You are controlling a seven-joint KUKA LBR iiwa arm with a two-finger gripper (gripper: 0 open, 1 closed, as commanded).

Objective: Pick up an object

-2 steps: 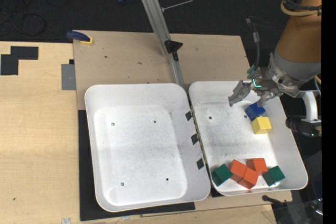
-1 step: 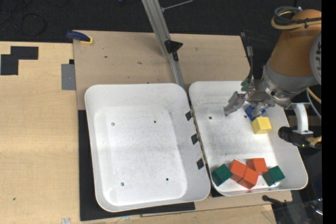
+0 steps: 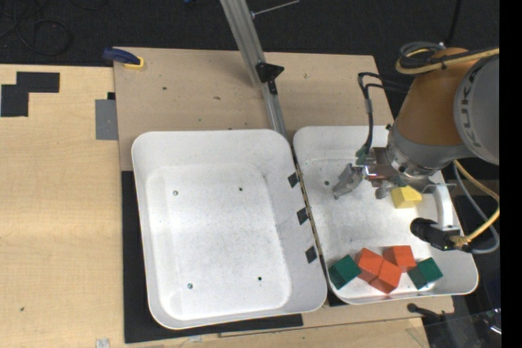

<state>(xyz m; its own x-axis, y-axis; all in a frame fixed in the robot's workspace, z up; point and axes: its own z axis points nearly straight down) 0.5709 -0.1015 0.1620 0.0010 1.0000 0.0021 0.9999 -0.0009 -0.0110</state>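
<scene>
So the gripper (image 3: 352,179) is hanging over the right bin (image 3: 342,144), up in its middle part, and honestly I can't tell how it's set from this angle, it's just a grey blur. A yellow block (image 3: 405,196) sits just beside the wrist, looks like it's lying on the bin floor. Down at the near edge there's a cluster: two green blocks (image 3: 343,270) flanking a few orange blocks (image 3: 383,266), all touching. The left bin (image 3: 163,144) sits right alongside.
</scene>
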